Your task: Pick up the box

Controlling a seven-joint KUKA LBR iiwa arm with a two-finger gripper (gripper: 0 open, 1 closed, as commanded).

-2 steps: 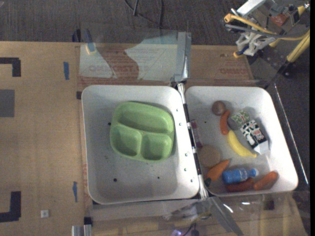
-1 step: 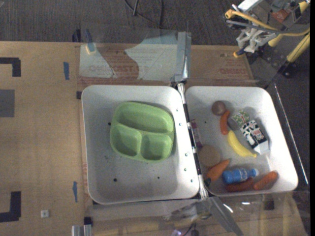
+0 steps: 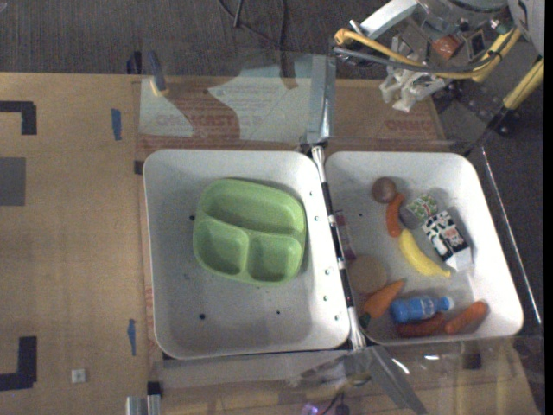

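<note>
Cardboard-brown bench, glossy white bins (image 3: 164, 232), ridged green tray (image 3: 251, 230), cow-patterned carton box (image 3: 448, 237), jaws (image 3: 406, 89) aloft, grip state unclear

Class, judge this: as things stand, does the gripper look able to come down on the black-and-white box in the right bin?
Probably yes. The box lies uncovered on top, its upper face open from above, though a banana touches its left side. The gripper sits beyond the bin's far edge.
</note>
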